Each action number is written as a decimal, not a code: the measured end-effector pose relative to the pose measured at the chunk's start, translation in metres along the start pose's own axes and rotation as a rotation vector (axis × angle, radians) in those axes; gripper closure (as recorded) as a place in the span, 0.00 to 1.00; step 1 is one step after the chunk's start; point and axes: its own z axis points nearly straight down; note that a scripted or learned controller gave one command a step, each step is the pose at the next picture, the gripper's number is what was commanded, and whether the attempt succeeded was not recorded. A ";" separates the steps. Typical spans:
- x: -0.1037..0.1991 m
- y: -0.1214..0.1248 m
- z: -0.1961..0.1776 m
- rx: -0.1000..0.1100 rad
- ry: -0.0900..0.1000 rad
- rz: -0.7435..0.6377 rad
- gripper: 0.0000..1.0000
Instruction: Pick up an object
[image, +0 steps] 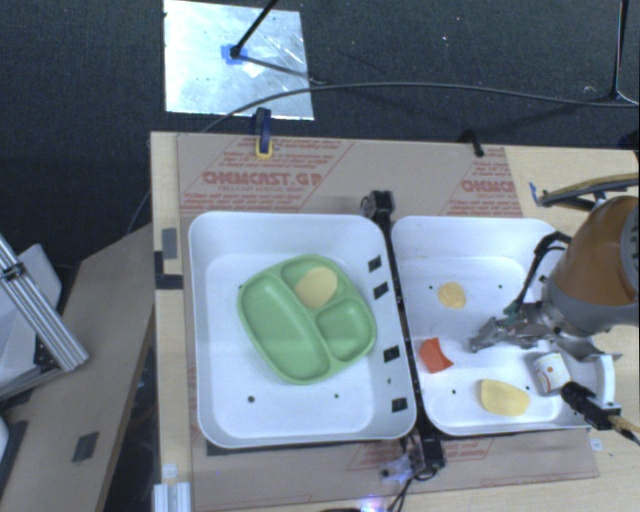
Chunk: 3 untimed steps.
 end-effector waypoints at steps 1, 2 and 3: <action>-0.001 0.001 -0.013 -0.006 -0.003 0.001 1.00; -0.009 0.007 -0.073 -0.009 -0.004 -0.003 1.00; -0.007 0.009 -0.137 -0.010 -0.004 -0.005 1.00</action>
